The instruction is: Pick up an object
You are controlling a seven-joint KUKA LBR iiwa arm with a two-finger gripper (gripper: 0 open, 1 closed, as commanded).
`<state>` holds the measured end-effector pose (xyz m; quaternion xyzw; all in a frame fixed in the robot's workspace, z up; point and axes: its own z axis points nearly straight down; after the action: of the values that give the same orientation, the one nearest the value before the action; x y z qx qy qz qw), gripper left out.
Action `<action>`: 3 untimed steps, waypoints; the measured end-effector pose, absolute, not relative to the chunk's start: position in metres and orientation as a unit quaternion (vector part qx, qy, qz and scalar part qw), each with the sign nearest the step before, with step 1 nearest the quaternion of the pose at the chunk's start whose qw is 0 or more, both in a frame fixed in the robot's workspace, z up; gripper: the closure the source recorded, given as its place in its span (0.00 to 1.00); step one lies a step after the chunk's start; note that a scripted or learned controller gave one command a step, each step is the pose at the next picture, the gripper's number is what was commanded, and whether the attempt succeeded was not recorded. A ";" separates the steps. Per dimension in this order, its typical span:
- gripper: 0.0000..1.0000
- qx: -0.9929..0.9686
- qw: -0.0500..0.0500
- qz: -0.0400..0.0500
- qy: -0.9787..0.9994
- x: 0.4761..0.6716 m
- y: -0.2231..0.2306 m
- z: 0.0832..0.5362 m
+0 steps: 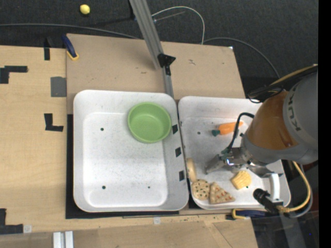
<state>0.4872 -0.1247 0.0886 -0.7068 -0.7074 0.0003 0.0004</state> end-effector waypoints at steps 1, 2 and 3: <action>1.00 -0.707 0.002 0.001 -0.708 0.487 -0.124 0.099; 1.00 -0.707 -0.001 -0.001 -0.707 0.496 -0.130 0.155; 1.00 -0.707 -0.001 -0.001 -0.708 0.492 -0.126 0.198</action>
<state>0.4925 -0.1259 0.1981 -0.7065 -0.7077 -0.0007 -0.0009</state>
